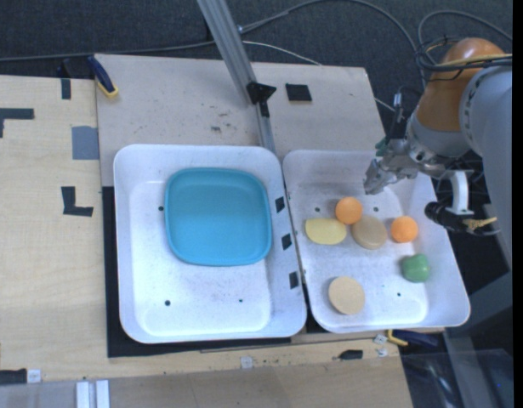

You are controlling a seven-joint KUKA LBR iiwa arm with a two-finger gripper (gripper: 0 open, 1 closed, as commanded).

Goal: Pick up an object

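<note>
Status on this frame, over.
Claw over right bin, holding nothing. Nearest: orange ball, untouched. Nothing blocking it.

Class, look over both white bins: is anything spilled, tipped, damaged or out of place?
Nothing stands out. The square blue plate lies flat in the left bin; the small round food pieces sit apart in the right bin.

Two white bins are sitting side by side: the left bin (133,228) is holding one blue plate (218,216); the right bin (444,300) is holding six pieces: two orange balls (349,210) (403,229), one yellow piece (326,231), two tan discs (370,233) (346,295), one green piece (415,268).
</note>
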